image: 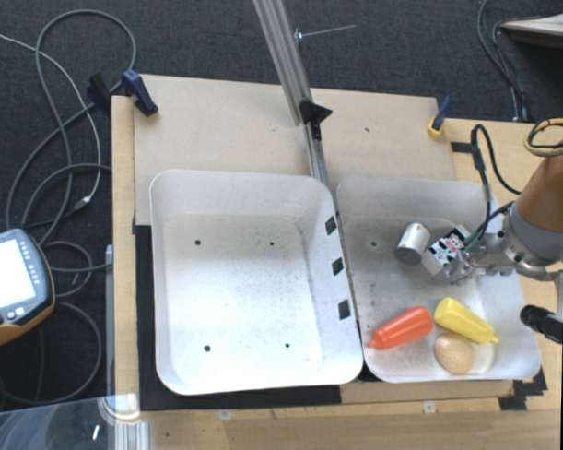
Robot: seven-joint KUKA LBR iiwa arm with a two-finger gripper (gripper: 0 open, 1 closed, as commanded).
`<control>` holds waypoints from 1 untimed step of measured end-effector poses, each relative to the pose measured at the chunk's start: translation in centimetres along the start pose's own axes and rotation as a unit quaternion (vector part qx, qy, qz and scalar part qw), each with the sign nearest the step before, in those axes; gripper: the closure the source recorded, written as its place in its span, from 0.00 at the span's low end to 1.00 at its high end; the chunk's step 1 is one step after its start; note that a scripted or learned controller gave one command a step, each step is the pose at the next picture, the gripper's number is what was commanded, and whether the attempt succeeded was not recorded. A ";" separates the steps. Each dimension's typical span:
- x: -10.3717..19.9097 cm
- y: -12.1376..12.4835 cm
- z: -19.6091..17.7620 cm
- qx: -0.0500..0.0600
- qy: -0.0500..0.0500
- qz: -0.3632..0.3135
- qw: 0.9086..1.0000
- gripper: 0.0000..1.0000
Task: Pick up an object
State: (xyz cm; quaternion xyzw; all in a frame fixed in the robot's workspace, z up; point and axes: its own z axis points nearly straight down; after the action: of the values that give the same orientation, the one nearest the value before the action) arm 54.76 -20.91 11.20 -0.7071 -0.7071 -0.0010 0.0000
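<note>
In the right bin [384, 200] lie an orange carrot-shaped toy [400, 328], a yellow toy [463, 320] and a tan egg-shaped object [455, 354], all near the front edge. A small silver can [412, 242] lies on its side further back. My gripper [449, 256] reaches in from the right and hangs low just to the right of the can, its tip close to it. Nothing is visibly held.
The left bin [171, 216] sits beside the right one, split from it by a ridge with black tabs [336, 266]. A metal pole [283, 53] slants up from the back. Cables and a handheld pendant [12, 288] lie on the floor at left.
</note>
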 end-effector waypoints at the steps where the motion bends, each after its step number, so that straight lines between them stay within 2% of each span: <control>1: 0.1 0.1 -6.5 -0.003 -0.002 -0.001 1.000 1.00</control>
State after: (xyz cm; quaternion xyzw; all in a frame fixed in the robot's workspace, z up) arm 54.85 -20.85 17.67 -0.7066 -0.7076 -0.0016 -0.0032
